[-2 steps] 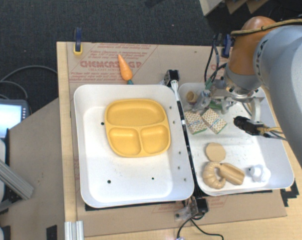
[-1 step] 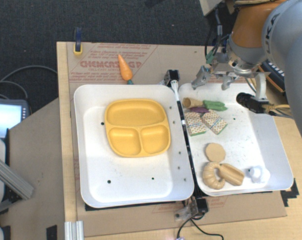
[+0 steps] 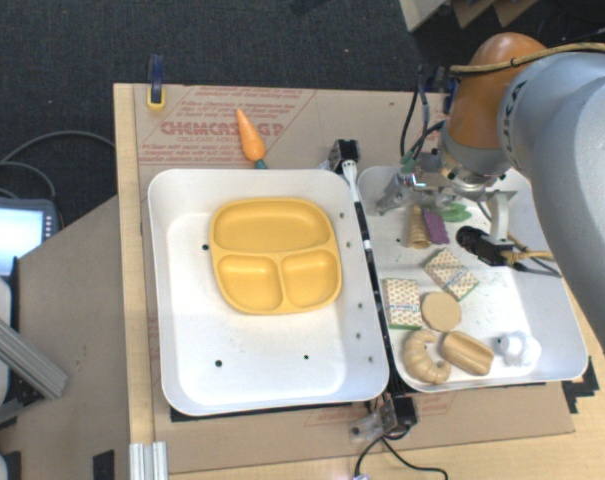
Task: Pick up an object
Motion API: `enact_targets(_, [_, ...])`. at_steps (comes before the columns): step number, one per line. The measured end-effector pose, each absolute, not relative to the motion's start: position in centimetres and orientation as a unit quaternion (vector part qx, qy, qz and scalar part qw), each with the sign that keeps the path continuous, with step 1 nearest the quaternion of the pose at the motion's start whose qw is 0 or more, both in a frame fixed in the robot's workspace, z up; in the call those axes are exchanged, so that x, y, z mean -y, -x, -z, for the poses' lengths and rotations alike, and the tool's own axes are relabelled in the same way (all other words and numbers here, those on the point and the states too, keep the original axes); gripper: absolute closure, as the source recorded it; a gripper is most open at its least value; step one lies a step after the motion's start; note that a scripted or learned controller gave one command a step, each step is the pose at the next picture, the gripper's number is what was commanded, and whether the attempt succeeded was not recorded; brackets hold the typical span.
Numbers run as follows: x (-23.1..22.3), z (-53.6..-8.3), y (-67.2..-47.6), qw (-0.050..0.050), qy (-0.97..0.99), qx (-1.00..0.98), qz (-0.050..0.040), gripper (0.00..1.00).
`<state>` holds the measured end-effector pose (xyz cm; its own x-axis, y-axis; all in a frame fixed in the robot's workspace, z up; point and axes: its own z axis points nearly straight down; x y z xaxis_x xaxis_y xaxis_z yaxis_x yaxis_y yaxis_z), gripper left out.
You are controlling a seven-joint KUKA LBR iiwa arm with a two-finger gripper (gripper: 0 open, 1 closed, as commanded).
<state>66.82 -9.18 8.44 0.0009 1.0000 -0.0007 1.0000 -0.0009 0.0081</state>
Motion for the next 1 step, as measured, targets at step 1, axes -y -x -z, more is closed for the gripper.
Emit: enact_targets(1, [15.81,-8.99,-66.94,0.005,-0.708,-0.706,-0.0034,0.0])
